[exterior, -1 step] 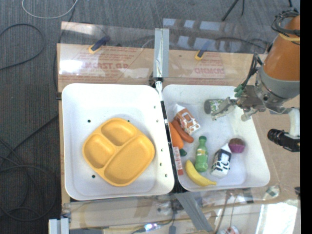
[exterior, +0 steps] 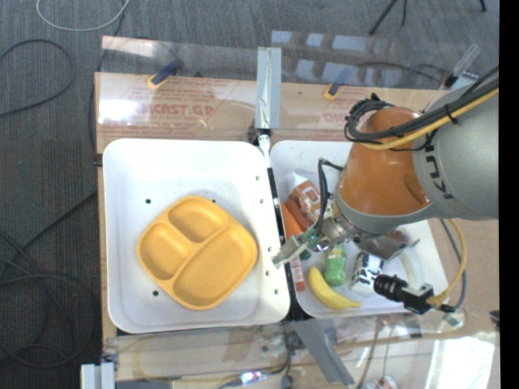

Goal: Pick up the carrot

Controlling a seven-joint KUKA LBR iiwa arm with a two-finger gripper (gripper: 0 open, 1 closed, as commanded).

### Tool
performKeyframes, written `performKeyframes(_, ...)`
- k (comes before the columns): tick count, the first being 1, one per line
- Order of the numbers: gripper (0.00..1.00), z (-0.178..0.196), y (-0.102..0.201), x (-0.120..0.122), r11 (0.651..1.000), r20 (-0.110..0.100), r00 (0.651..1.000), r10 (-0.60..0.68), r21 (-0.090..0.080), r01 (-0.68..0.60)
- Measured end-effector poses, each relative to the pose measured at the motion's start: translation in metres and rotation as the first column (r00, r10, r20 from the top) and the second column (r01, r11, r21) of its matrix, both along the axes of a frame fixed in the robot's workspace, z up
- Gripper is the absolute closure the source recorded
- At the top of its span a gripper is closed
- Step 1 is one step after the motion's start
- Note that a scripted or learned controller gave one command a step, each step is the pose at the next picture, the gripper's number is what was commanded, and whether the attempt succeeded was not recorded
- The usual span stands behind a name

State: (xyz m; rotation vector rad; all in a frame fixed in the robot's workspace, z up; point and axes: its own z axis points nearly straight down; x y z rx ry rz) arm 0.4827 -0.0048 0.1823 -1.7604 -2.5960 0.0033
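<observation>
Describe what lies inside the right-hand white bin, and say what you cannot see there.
In the right bin: a banana, a green item and an orange-and-white object. The arm covers the middle, so anything beneath it is hidden.

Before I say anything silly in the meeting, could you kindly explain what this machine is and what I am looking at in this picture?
This is one camera fixed above a bench, looking down at a slant. The big grey and orange shape is a robot arm reaching in from the right; its job is to pick up a carrot. Two shallow white bins sit side by side. The left bin holds a yellow divided plate. The right bin holds a jumble of toy food: a banana, a green item and an orange-and-white packet. The arm hangs over that jumble and hides much of it, so I cannot pick out the carrot or see anything held.
</observation>
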Motion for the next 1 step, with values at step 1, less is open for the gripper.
performKeyframes(1, 0.0, 0.0008, -0.0433, 0.0568, 0.994, 0.003, 0.994, 0.107, 0.0, -0.107)
